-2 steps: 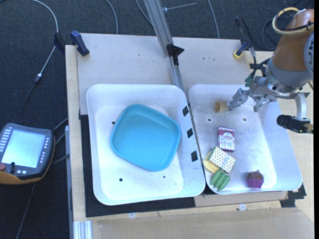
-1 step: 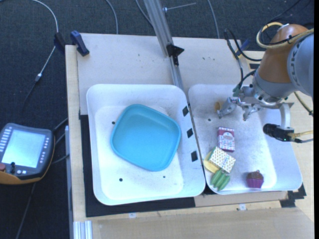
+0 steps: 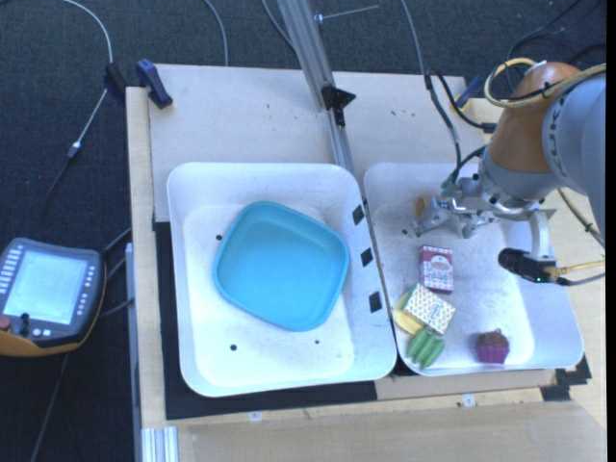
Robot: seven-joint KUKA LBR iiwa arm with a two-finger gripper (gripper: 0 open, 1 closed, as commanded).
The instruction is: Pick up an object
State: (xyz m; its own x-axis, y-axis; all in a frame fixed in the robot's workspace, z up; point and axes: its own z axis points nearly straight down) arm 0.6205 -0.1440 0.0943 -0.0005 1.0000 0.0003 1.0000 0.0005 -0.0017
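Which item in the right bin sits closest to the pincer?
The small orange piece, just left of the pincer; the red carton lies lower.

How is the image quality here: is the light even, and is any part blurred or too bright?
In the camera view the light is soft and even, with faint shadows. The white bins look slightly washed out. The blue plate is sharp, but the gripper and the small items near it look soft.

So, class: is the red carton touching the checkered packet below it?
Apart. The camera view shows a strip of white bin floor between the red carton and the checkered packet.
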